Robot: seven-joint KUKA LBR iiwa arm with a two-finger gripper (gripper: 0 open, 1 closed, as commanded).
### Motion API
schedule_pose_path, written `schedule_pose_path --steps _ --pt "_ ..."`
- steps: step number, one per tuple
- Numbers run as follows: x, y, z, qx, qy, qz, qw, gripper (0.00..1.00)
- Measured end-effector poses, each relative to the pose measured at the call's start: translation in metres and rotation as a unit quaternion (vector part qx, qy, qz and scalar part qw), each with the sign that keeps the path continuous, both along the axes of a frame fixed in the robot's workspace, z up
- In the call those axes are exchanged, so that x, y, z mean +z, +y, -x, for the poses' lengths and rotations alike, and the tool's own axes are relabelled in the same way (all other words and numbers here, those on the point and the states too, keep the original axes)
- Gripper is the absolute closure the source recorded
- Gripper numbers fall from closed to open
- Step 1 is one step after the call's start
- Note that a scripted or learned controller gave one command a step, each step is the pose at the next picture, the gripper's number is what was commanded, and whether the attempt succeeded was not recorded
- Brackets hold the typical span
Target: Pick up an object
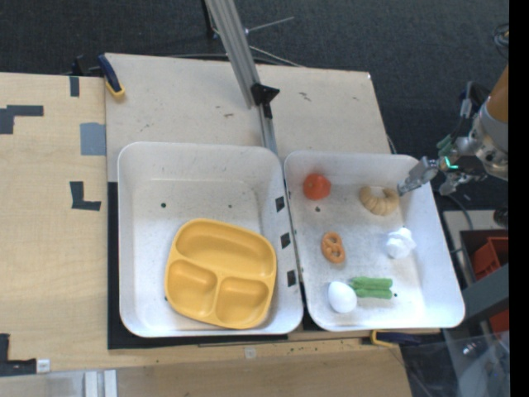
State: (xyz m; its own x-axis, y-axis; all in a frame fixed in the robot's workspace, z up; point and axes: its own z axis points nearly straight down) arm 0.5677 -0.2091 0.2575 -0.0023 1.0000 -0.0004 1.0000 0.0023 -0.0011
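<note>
Croissant (379,200) sits in the right bin (438,255), upper area, just beside the gripper (420,176), which you'll see hovering at the bin's right rim w/ nothing between its fingers; whether they're spread or pressed together, can't tell at this res. Also in that bin: tomato (316,186) top-left, pretzel (332,247) center, white crumpled item (399,243) at right, egg (341,297) touching green veg (371,287) at bottom. Left bin (145,188) holds a yellow divided tray (221,273), lower half.
</note>
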Motion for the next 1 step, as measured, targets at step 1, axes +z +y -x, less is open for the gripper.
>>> schedule_pose_path --steps 1 --pt "-0.0616 0.0009 0.0081 0.0 0.003 -0.0007 1.0 0.0"
